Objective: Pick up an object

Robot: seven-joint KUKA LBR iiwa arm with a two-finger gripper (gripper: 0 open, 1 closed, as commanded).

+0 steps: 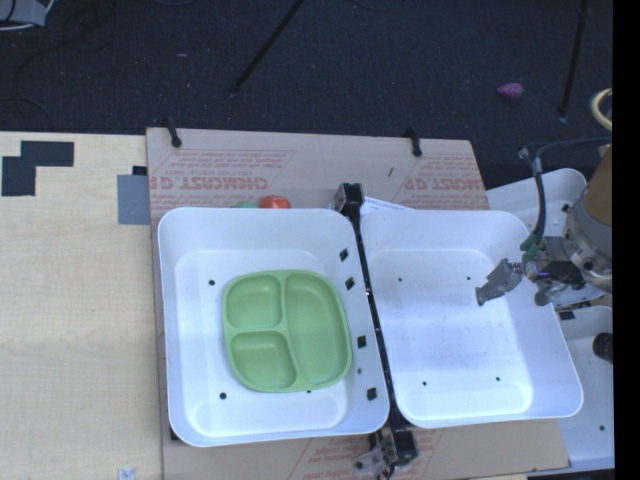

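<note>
Our pincer (497,284), grip unreadable, hovers well right of the light, stiff green three-compartment plastic plate (287,329); we'd pinch its thin rim.

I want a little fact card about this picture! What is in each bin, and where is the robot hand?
left bin: holds a green plate with three sections, lying flat
right bin: the gripper is over its right side
gripper: nothing seen between its fingers
behind the left bin: a small orange thing, partly hidden by the rim
under the bins: a cardboard sheet
</note>
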